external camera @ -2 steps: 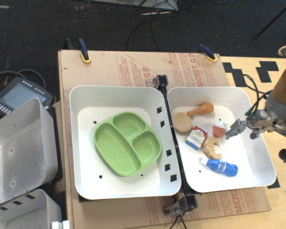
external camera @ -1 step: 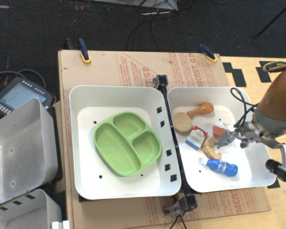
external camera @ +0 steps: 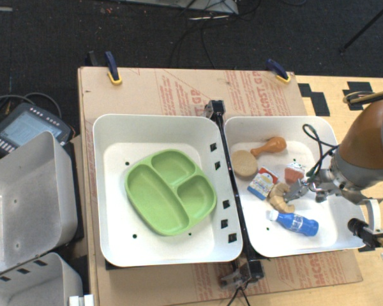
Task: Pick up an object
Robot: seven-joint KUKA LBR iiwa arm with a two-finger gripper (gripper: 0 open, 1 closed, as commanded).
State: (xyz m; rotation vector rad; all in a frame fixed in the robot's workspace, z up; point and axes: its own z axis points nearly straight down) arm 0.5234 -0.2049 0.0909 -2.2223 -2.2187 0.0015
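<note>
Camera view has me looking down on both bins, and my arm is in from the right with the two-finger gripper [external camera: 296, 192] low over the middle of the right white bin [external camera: 325, 242], wrist tilted toward the clutter there. I read that low, slanted pose as a reach for whatever sits nearest its tip, so I take the tan ring-shaped bagel toy [external camera: 279, 199] as the likely target; it is touching or just beside the gripper. Whether the fingers are apart or together I cannot tell, and nothing is visibly between them, so no pick yet. It's crowded: a small blue-and-white packet [external camera: 262, 183] just left, a blue plastic bottle [external camera: 295, 222] lying toward the bin's near edge, a red-and-white carton [external camera: 295, 171] just behind, a round tan disc [external camera: 245, 163] and an orange drumstick toy [external camera: 270, 147] toward the far edge. The left white bin [external camera: 108, 139] carries a green divided plate [external camera: 171, 191], well apart.
</note>
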